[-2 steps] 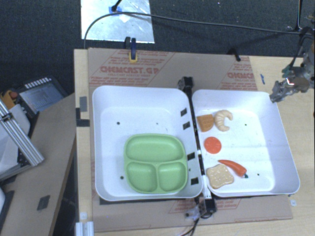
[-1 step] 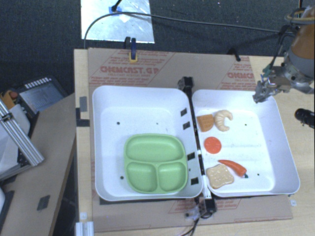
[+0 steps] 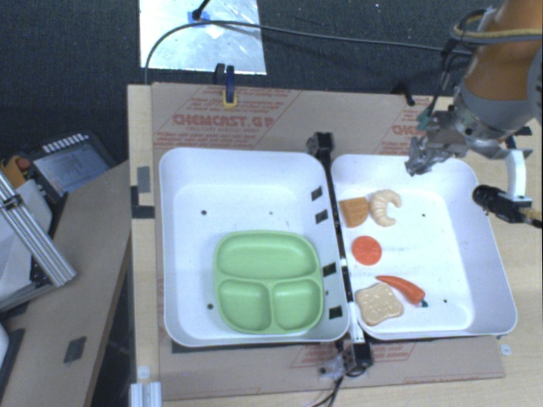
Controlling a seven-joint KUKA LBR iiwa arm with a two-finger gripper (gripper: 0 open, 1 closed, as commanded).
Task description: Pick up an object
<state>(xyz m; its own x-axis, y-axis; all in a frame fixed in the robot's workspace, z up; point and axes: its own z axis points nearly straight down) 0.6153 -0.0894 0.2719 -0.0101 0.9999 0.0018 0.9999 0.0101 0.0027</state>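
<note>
The gripper [image 3: 417, 164] is hanging over the far edge of the right bin [image 3: 488, 253] with nothing seen between its fingers — how far apart they are standing cannot be told from here. The toy foods are lying nearer the camera and to the left of it: a croissant [image 3: 386, 206] closest, touching an orange wedge [image 3: 354, 211], then a red disc [image 3: 366, 250], a red pepper [image 3: 402, 288] and a toast slice [image 3: 378, 303] farthest off. A green divided plate [image 3: 268, 280] is sitting in the left bin [image 3: 195, 227] — well apart from the gripper.
</note>
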